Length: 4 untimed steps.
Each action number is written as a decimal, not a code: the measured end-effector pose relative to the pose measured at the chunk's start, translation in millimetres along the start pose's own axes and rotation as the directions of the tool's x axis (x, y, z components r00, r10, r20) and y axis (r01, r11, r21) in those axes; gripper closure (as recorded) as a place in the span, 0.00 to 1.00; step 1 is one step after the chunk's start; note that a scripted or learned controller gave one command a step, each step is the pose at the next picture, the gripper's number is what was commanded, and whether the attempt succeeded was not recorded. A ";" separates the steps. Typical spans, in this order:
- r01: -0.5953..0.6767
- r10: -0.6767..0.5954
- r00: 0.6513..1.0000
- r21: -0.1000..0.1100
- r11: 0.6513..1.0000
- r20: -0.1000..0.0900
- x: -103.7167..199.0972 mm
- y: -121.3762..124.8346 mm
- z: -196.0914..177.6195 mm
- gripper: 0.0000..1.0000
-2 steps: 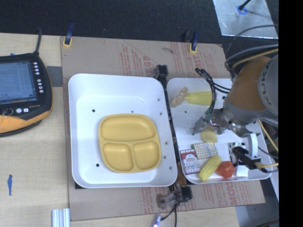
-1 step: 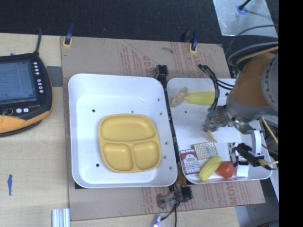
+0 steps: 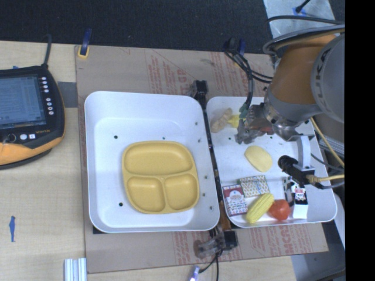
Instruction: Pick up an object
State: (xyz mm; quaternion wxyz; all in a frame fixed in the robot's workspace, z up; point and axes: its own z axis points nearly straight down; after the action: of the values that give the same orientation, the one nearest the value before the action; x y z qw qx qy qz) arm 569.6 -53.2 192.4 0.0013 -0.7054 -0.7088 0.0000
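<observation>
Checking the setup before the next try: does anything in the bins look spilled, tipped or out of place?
Nothing stands out. The yellow divided tray lies flat in the left bin; the small items sit loosely inside the right bin.

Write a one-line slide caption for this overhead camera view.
Grey-and-orange arm's gripper hovers in the right white bin near a pale yellow oval; a yellow compartment tray fills the left bin.

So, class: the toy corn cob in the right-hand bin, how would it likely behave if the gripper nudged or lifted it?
The corn cob looks rounded and tapered, so a nudge would probably roll or pivot it. It lies against a red tomato-like toy and a small printed box, so these may shift too. It looks like moulded plastic, so likely light, stiff and somewhat slippery.
</observation>
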 end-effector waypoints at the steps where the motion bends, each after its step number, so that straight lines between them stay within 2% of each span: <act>1: -0.002 0.002 1.000 0.000 1.000 0.002 -43.2 29.8 -29.6 1.00; 2: -0.002 0.002 1.000 0.002 1.000 0.002 -96.3 33.7 16.8 1.00; 3: -0.002 0.002 1.000 0.002 1.000 0.002 -95.9 34.1 16.4 0.00; 4: 0.000 0.000 1.000 0.003 1.000 0.002 -78.6 19.2 77.0 0.00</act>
State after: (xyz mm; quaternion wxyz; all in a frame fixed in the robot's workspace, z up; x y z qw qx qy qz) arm 589.1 -131.5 115.2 0.0017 -0.7055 -0.7087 0.0019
